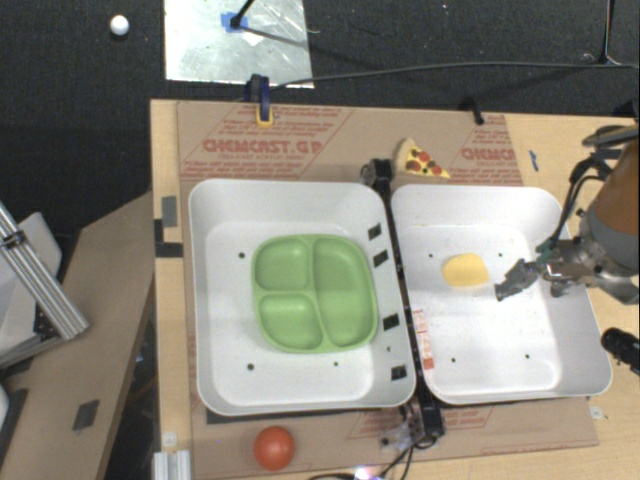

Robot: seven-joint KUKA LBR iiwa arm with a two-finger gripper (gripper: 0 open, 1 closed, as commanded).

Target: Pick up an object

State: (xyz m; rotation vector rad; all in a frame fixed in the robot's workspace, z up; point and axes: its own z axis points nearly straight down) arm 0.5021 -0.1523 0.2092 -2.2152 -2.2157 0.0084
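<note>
At the right edge of the frame the arm [612, 218] is cut off; the orange band and grey wrist show, the rest runs out of view. The gripper [512, 284] is small and dark against the white floor of the right bin [480, 368]; whether its fingers are spread or closed cannot be told, and nothing can be seen between them. It hangs over the right bin, just right of the yellow object [465, 270], close to it but apart.

The yellow object lies in the right bin, left of that bin's centre. Rounded, smooth, roughly oval, pale yellow; what it is cannot be made out.

Left of the right bin, touching it along a dark seam, the left bin [220, 368]. In it a green divided plate [314, 293], rounded-square, four compartments, matte plastic look.

Both bins shallow, white, rounded corners, resting on a brown cardboard sheet [300, 138] with red printing.

Beyond the right bin's far-left corner, on the cardboard, a toy pizza slice [421, 160], triangular, yellow with red spots. Near the left bin's front edge, an orange-red ball [273, 447]. Well beyond the bins, a shiny crinkled foil-like sheet [236, 26] and a small white ball [120, 25] on dark ground.
</note>
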